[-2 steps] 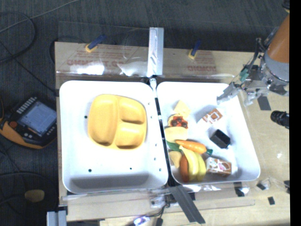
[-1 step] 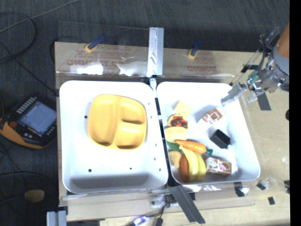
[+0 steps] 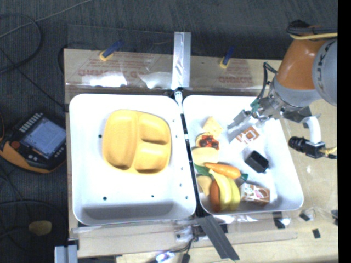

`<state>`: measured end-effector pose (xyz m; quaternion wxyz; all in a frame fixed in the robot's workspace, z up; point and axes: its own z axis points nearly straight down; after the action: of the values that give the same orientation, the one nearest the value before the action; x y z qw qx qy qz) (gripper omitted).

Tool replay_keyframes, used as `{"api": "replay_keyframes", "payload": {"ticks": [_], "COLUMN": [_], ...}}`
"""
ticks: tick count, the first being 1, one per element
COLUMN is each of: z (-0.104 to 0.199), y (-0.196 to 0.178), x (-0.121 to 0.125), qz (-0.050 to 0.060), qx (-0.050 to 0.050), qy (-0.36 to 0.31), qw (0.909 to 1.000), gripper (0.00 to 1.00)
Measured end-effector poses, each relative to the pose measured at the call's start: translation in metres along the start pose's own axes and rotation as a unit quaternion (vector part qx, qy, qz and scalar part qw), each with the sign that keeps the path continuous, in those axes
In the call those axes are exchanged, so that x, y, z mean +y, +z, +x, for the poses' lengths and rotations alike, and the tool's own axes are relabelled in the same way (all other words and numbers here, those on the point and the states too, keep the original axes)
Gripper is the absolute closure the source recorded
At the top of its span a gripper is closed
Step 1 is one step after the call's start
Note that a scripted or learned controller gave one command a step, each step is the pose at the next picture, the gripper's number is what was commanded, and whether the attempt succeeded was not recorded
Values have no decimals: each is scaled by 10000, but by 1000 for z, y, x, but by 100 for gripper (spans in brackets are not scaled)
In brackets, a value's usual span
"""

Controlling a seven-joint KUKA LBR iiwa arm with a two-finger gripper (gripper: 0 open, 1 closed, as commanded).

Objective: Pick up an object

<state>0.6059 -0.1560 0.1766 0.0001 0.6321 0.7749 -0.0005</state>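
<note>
Gripper hangs over the right bin, fingers spread, nothing between them.

Just beside it, near the bin's far wall, lies the small carton, white with an orange-brown print. It looks light, stiff and boxy; I'd pinch its flat sides. A black block sits nearby.

Grey arm with a broad orange band above the wrist, a black cable looping beside that band, and a silver-grey gripper below it.
</note>
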Motion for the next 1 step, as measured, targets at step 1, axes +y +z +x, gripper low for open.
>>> {"api": "replay_keyframes", "payload": {"ticks": [1], "z": [-46], "y": [53], "x": [13], "qz": [-113], "qx": [-66], "qy": [-728], "qw": [9973], "gripper": [0]}}
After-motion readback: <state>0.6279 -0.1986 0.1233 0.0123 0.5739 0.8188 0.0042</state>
